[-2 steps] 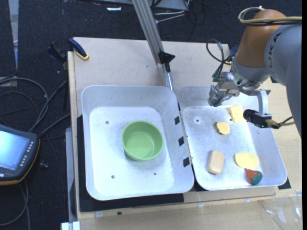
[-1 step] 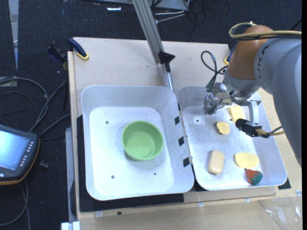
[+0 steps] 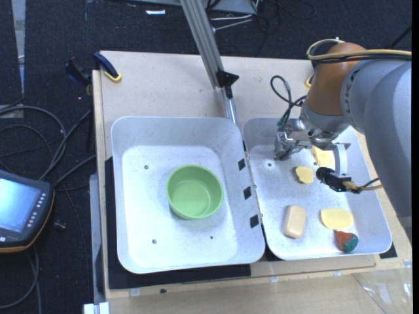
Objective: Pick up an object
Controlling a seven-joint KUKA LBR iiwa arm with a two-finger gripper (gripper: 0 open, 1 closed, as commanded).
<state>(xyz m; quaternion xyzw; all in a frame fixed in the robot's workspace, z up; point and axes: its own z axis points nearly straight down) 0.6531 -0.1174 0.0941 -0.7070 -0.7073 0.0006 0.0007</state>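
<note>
My gripper (image 3: 283,150) hangs over the back left of the right bin (image 3: 268,175), its dark fingers pointing down near the bin floor. Just to its right lies a small yellow piece (image 3: 304,174). Another yellow piece (image 3: 323,156) sits partly under the wrist. Nearer the front lie a tan block (image 3: 294,221), a flat yellow piece (image 3: 336,218) and a red and teal object (image 3: 346,241). I see nothing between the fingers.
The left bin (image 3: 131,175) holds a green bowl (image 3: 194,191). A metal pole (image 3: 204,38) slants down to the ridge between the bins. The arm's grey body and orange band (image 3: 334,77) cover the right bin's back right corner.
</note>
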